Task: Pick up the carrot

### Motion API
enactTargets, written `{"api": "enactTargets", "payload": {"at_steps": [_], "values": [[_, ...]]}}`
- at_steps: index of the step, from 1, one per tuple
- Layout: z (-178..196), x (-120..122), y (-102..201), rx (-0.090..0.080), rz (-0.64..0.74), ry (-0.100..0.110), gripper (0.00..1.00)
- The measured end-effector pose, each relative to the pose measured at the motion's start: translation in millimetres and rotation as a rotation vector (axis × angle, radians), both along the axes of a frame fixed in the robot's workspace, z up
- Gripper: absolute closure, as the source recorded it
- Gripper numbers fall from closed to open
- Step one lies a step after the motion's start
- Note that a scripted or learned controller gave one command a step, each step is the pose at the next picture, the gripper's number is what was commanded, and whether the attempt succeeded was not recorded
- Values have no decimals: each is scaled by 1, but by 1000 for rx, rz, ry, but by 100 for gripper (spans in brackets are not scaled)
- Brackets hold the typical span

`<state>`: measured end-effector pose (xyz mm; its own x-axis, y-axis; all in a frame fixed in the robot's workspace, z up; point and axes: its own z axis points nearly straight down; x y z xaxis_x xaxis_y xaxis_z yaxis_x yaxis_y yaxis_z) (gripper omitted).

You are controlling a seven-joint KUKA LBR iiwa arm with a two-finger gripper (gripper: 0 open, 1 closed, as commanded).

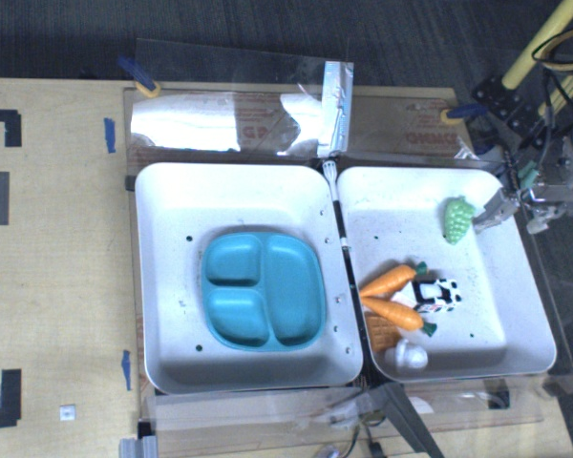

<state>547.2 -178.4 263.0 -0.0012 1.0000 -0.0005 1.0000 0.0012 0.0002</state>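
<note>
Two orange carrots lie in the right bin [516, 342], near its left wall. The upper carrot [389, 280] slants up to the right, and the lower carrot [393, 313] slants down to the right with its green tip by a black-and-white toy. My gripper [492, 215] is at the bin's upper right rim, just right of a green bumpy toy [457, 218]. It is well away from both carrots and nothing is seen held in it.
A black-and-white toy [435, 296] touches the carrots' right ends. Below them lie a tan waffle-like piece [382, 335] and a small white object [412, 356]. The left bin [162, 256] holds a blue divided plate [264, 289]. Cables and a yellow rod [544, 36] hang at the upper right.
</note>
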Motion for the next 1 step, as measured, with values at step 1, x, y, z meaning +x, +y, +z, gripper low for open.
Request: {"api": "enactTargets", "payload": {"at_steps": [1], "values": [[-63,-16,109,3,-12,5,0]]}}
